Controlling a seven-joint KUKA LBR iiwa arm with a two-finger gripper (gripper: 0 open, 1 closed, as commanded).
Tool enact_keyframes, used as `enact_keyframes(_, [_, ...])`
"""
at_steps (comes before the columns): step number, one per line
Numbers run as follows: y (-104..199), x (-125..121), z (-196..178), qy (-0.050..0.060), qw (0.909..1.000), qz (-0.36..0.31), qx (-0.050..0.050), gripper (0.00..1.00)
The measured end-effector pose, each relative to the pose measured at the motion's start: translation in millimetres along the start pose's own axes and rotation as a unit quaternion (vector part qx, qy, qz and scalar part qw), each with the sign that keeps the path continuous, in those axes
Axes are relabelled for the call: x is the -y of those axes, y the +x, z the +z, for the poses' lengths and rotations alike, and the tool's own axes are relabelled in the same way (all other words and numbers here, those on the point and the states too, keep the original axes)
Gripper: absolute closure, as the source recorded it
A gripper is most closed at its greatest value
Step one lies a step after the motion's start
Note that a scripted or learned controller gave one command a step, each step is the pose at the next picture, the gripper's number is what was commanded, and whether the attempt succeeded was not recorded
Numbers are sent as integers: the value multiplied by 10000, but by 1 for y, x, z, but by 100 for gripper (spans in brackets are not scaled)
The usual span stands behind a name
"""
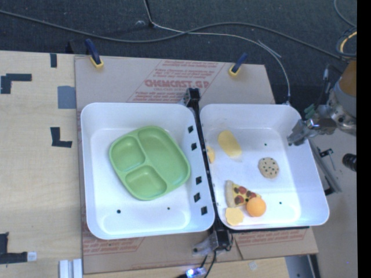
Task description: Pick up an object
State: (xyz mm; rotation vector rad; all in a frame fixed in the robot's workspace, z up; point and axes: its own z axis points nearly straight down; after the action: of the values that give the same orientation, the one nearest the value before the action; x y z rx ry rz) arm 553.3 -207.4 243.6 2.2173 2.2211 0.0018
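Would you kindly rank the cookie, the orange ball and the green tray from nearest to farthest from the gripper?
From the gripper:
1. Cookie, middle of the right bin.
2. Orange ball, right bin's near edge.
3. Green tray, in the left bin.

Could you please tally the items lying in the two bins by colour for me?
Green: 1, the divided plate
Yellow: 3, the oblong piece, a small piece, a flat piece
Orange: 1, the ball
Tan: 1, the cookie
Multicoloured: 1, the pizza slice
Total: 7
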Motion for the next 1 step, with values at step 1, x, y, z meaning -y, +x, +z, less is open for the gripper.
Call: enact_keyframes(1, [0,-1,-42,-1,10000,0,0,100])
